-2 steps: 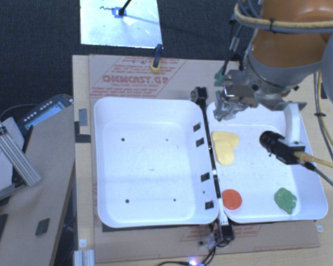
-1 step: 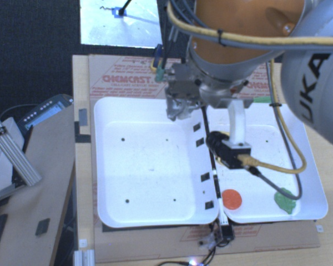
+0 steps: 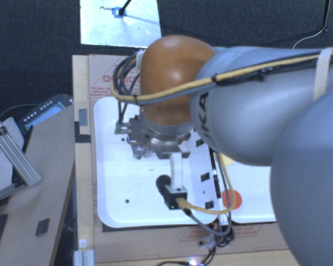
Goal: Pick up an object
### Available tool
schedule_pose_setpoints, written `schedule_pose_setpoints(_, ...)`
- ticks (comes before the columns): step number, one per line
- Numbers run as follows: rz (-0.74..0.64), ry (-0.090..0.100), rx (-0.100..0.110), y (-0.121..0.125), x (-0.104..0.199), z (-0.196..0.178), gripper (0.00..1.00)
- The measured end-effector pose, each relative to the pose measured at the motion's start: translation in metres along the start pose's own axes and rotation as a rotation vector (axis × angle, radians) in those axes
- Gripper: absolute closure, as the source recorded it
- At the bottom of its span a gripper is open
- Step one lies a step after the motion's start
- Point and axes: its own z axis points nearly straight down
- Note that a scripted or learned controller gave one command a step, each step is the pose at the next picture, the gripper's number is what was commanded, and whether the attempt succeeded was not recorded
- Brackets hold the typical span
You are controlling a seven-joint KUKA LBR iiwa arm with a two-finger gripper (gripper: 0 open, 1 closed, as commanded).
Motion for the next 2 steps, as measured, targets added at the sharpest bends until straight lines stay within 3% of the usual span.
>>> schedule_pose_setpoints(1,0.002,0.011,-0.023,-0.019,-0.002,-0.119,1.00)
schedule_pose_setpoints(2,0.014,0.004,-0.016,-0.018,-0.076,-0.127,1.00)
